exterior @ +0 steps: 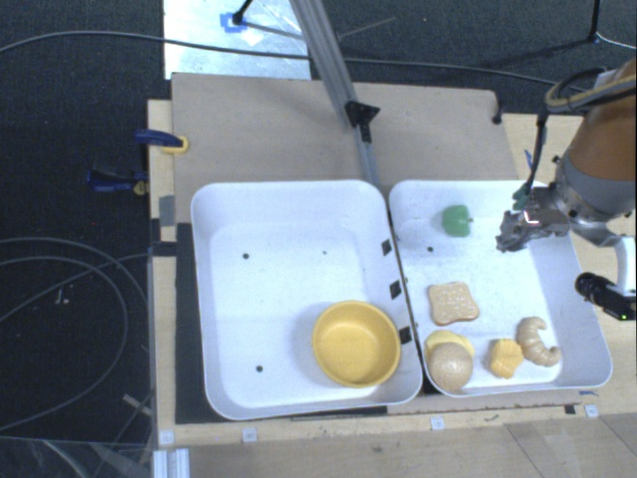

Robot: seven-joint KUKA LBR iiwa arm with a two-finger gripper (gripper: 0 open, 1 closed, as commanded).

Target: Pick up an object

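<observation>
Two shallow white plastic bins sit side by side on a tan board. Left bin [249, 267] holds a round yellow plastic bowl [356, 343], upright, near its front right corner. Right bin [572, 267] holds five items. A small green rounded toy [457, 220] lies in the back part, near the bin's middle. A tan toast-shaped slice [453, 303] lies flat further forward. Along the front edge: a beige round bun-like toy [449, 359] at the left corner, a small yellow chunk [505, 358] just beside it, and a pale curved croissant-shaped toy [537, 341] touching or nearly touching the chunk on its right. The grey arm with orange band comes in from the right; the dark two-finger gripper [514, 232] hangs over the right bin's back right area, near the green toy but apart from it. Nothing visible between the tips. How wide it stands: cannot tell, too small and dark. Thin grey metal pole [328, 58] slants across the board from the top.
</observation>
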